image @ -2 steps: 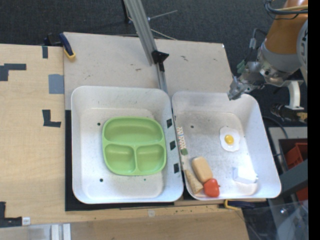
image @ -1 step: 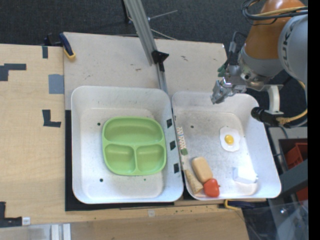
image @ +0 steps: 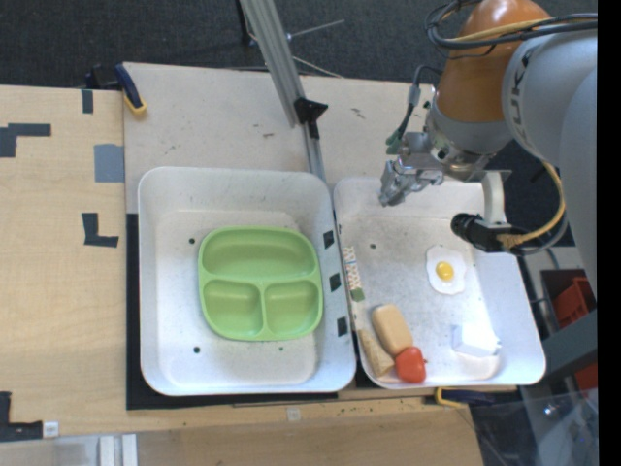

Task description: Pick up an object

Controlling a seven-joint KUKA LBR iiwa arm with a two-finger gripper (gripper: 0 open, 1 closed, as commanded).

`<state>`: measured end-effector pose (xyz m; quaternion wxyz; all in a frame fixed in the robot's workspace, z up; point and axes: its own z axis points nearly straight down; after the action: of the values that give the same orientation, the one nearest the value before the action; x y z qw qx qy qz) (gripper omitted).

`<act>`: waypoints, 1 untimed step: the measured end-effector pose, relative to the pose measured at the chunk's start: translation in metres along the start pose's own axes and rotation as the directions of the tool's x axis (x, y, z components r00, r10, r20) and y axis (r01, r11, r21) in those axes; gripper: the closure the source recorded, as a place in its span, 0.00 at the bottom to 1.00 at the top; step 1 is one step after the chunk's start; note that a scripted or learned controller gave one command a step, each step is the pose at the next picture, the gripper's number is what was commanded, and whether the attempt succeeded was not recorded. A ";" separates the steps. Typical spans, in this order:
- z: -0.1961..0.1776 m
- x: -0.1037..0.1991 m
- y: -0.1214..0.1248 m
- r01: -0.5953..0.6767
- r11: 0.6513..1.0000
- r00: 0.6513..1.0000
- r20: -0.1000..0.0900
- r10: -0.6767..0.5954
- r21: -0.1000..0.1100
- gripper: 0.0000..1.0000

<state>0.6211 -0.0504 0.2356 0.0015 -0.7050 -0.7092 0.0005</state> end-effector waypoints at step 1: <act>-0.008 0.056 0.004 0.002 1.000 1.000 -0.001 -0.002 -0.002 1.00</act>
<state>0.6252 0.0053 0.2439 0.0011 -0.7044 -0.7098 -0.0004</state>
